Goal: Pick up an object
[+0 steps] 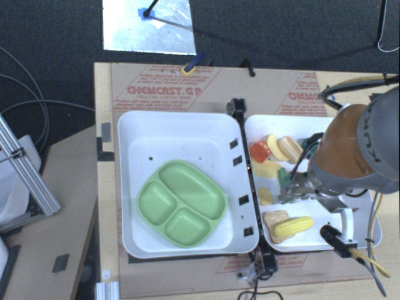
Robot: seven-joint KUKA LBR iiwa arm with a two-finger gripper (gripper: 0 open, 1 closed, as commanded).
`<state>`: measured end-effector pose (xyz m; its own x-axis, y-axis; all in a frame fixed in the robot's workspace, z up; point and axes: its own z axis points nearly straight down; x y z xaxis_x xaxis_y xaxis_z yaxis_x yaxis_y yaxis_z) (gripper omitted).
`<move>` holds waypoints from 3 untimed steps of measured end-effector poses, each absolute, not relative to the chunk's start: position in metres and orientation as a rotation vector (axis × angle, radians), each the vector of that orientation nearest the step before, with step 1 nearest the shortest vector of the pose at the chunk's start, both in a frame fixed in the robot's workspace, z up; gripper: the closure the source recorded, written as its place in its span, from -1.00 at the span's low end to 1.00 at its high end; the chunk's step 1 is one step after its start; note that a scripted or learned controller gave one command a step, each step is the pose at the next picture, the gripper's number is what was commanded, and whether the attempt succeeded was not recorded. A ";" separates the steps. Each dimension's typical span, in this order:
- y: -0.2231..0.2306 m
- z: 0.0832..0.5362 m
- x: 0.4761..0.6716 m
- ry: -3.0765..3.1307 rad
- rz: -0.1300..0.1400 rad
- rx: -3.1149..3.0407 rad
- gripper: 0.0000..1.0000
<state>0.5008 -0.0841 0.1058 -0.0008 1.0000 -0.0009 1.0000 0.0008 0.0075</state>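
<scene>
Now the gripper [289,191] is seen low inside the right bin [259,125], near its left wall; whether anything is held cannot be told. A corn cob [294,227] lies by the front edge on a bread slice [273,218]. A green divided plate [181,202] sits in the left bin [178,124].

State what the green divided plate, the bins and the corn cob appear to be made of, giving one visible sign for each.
Green divided plate: probably moulded plastic; uniform colour, soft sheen, rounded compartments.
Left bin and right bin: likely thin formed plastic; smooth white walls, rounded corners.
Corn cob: seemingly toy plastic or rubber; flat, even yellow.
</scene>
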 end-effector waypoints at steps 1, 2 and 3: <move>-0.080 0.189 0.502 2.221 0.010 2.209 1.00; -0.117 0.083 0.487 2.216 0.002 2.221 1.00; -0.104 0.170 0.519 2.222 0.011 2.207 1.00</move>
